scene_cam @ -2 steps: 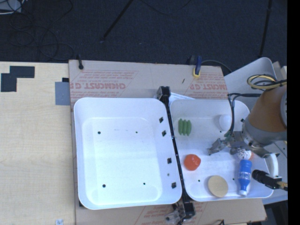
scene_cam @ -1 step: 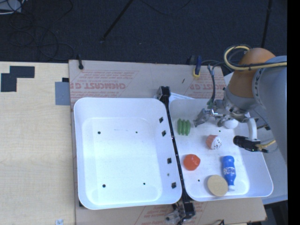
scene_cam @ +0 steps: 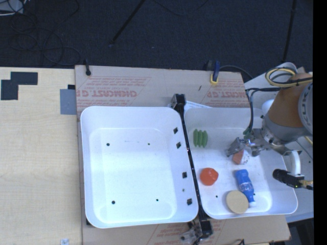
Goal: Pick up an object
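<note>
The right bin (scene_cam: pixel 225 120) holds several objects. A green ridged piece (scene_cam: pixel 200 138) lies near its far left, and a red-orange ball (scene_cam: pixel 208 176) sits lower, by the divider. A blue bottle (scene_cam: pixel 244 184) lies toward the near right, with a tan round disc (scene_cam: pixel 237 201) touching its lower end. A small orange-brown object (scene_cam: pixel 237 157) sits in the middle of the bin. My gripper (scene_cam: pixel 241 148) hangs directly over that object, at or touching its top. The arm reaches in from the right.
The left bin (scene_cam: pixel 84 152) stands beside the right one, with a black clip strip (scene_cam: pixel 184 152) running along the shared rim. Cables (scene_cam: pixel 278 75) and a black fitting (scene_cam: pixel 288 178) lie off the right bin's right side. Cardboard (scene_cam: pixel 127 88) lies under both bins.
</note>
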You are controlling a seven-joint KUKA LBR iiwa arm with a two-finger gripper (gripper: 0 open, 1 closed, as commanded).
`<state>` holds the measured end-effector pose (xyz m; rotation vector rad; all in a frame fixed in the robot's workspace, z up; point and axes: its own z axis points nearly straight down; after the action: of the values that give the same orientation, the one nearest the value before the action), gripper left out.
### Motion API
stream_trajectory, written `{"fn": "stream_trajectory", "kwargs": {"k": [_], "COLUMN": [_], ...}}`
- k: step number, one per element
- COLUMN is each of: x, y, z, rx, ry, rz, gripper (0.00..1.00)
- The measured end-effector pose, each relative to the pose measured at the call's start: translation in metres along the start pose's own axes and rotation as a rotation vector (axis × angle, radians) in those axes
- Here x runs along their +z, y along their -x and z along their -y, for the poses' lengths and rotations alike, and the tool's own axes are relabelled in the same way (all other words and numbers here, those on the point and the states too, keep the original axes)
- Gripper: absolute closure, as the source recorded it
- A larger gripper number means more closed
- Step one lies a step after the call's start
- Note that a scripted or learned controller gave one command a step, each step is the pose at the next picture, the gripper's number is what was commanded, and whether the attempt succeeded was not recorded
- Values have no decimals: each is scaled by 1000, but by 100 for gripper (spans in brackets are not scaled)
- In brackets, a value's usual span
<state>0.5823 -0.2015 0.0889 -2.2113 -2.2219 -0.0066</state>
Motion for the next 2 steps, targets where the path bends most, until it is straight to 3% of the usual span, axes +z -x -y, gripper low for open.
{"fn": "stream_trajectory", "kwargs": {"k": [1, 2], "x": [-9, 2], "y": [3, -48], "z": [0, 20], "rx": [2, 3], "ry": [0, -1], "rz": [6, 6], "gripper": [100, 100]}}
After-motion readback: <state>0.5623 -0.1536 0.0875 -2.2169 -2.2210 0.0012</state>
